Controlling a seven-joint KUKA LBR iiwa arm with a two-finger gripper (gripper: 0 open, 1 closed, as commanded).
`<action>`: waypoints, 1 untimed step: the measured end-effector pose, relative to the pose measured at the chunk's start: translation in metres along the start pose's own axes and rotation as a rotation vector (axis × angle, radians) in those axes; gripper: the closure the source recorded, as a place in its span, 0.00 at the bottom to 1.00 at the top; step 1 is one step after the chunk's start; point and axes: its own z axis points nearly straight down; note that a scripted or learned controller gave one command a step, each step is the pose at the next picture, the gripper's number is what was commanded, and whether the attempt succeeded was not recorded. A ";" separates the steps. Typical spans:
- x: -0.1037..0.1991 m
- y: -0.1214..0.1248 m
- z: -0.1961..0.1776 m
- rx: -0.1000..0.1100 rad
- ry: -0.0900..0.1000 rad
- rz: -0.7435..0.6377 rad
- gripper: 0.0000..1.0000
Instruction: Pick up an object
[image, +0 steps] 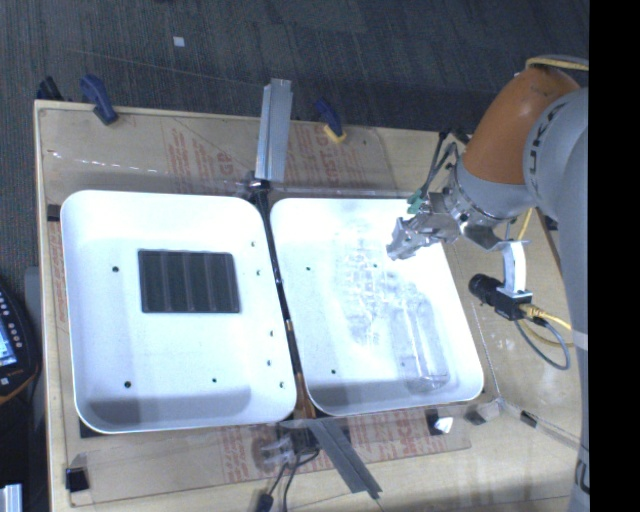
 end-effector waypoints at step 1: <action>0.001 0.001 -0.010 0.000 0.000 -0.005 1.00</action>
